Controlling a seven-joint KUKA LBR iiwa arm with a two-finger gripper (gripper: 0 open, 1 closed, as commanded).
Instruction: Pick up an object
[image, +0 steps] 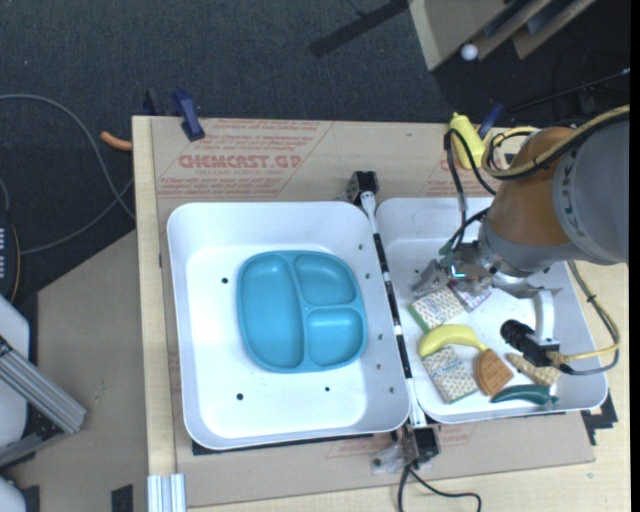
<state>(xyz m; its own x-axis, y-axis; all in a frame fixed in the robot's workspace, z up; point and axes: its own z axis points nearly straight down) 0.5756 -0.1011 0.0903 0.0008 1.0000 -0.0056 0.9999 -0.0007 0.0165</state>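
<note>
Several items sat in right bin (590, 300); fingers (452, 272) low over patterned packet (432, 308) near banana (450, 338), state unclear. Best centre on one item before closing.

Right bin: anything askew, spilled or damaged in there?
Nothing looks damaged or spilled. The right bin holds a loose jumble at its near side: a banana, patterned packets and a brown piece, some touching. The gripper sits low over them. The blue divided tray lies flat in the left bin.
</note>
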